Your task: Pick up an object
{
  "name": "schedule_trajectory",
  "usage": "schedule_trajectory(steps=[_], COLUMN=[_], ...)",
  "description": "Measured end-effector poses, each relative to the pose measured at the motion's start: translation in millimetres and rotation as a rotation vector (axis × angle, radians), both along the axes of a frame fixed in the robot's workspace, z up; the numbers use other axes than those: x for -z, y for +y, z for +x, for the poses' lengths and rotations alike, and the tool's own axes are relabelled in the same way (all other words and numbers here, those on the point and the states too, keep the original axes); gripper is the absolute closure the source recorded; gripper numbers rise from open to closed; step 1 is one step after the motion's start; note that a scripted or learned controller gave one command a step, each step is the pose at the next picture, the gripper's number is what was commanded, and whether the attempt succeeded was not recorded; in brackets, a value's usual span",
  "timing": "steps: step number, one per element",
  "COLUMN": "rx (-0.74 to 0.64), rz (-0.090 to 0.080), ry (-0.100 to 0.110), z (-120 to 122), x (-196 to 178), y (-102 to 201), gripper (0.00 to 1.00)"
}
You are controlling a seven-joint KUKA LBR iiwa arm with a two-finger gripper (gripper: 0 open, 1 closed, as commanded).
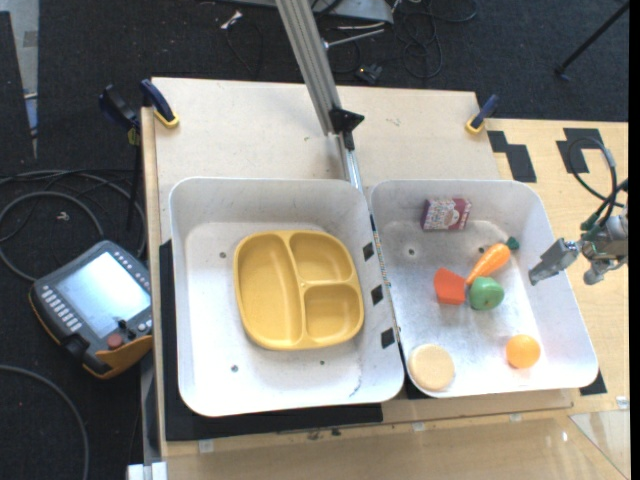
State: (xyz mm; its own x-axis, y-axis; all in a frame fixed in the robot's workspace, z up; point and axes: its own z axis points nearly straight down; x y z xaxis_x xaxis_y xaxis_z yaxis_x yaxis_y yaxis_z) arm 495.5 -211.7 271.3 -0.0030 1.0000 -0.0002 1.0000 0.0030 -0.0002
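Your pincer hangs at the right edge of the frame, just over the right bin's rim. It grips nothing, and you can't tell how wide it stands. The right bin keeps the pickable things loose and apart, probably so each can be grabbed alone. Count one pink carton, one carrot, one orange wedge, one green ball, one orange ball and one pale disc. The left bin holds one yellow divided plate.

Yellow divided plate in left bin; teach pendant on floor.
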Motion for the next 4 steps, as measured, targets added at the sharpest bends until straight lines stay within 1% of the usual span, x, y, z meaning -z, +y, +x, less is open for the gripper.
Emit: schedule_trajectory(steps=[1, 2, 3, 4], rx=[0.002, 0.004, 0.004, 0.004], rz=[0.000, 0.002, 0.003, -0.001], ry=[0.000, 0.006, 0.007, -0.002], z=[0.0, 3.8, 0.3, 1.2], x=[0.0, 63.4, 127.4, 176.6], y=[0.0, 1.3, 3.6, 3.8], gripper=[0.00, 0.00, 0.00, 0.00])
